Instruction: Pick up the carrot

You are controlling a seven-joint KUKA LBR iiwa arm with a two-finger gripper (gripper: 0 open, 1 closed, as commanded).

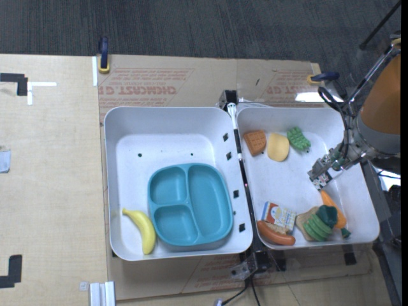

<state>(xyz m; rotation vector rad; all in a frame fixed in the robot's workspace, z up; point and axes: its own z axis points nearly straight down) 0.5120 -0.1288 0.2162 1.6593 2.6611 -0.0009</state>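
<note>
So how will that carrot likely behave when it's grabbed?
The carrot looks like rigid toy plastic, probably light. Its tapered, rounded body may slip or roll. Green leafy pieces overlap it, so a pull could drag them along.

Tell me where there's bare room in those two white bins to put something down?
Left bin: the floor above the blue tray is bare; the banana takes the lower left corner. Right bin: a bare patch lies mid-floor, left of the claw, below the bread and potato. Its lower edge is crowded: carton, sausage, carrot.
</note>
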